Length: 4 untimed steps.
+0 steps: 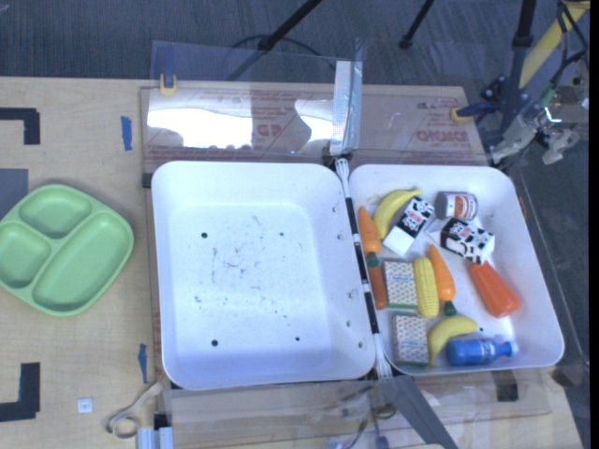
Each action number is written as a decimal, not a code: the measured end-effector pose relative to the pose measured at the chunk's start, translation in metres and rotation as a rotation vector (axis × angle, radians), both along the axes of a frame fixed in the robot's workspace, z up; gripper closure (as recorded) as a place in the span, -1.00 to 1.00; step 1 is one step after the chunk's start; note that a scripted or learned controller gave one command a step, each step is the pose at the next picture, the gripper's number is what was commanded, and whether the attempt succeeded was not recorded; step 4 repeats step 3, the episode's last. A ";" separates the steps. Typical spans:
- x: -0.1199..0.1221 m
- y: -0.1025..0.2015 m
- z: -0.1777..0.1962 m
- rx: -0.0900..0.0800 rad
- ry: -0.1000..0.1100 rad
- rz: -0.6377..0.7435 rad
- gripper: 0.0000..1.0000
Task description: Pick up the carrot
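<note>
Near edge of the right bin [541, 251]: a blue bottle [477, 351] lies beside a banana [449, 330] and a printed packet [409, 337].

Middle of the bin: the carrot [441, 271] lies flat, its thin orange tip toward the far edge and its green end toward the near edge. It sits just beside a corn cob [425, 285] on the side of the left bin [248, 260] and near an orange bottle [493, 288] on the outer side.

Far part of the bin: two cow-patterned cartons [466, 239], a small can [457, 205] and a second banana [394, 206].

Beyond the far right corner of the bin, off the desk [75, 138]: the gripper [538, 138], well apart from the carrot; whether it is spread or closed cannot be told.

The step in hand is judged to be the approach. It likely goes best with a descent over the carrot's thicker middle and closure across its short axis. The corn cob leaves little room on that side, so a slightly outward offset seems safer. An orange, carrot-like piece [368, 229] at the bin's inner edge could be mistaken for the target.
</note>
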State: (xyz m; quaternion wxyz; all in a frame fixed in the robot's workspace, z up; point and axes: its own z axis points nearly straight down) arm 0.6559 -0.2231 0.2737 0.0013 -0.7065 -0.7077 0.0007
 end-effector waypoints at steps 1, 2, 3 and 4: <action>-0.006 0.020 -0.010 0.000 0.001 0.058 -1.00; -0.061 0.071 -0.135 0.000 -0.001 0.163 -1.00; -0.100 0.150 -0.092 0.002 0.002 0.252 -1.00; -0.100 0.150 -0.092 0.002 0.002 0.252 -1.00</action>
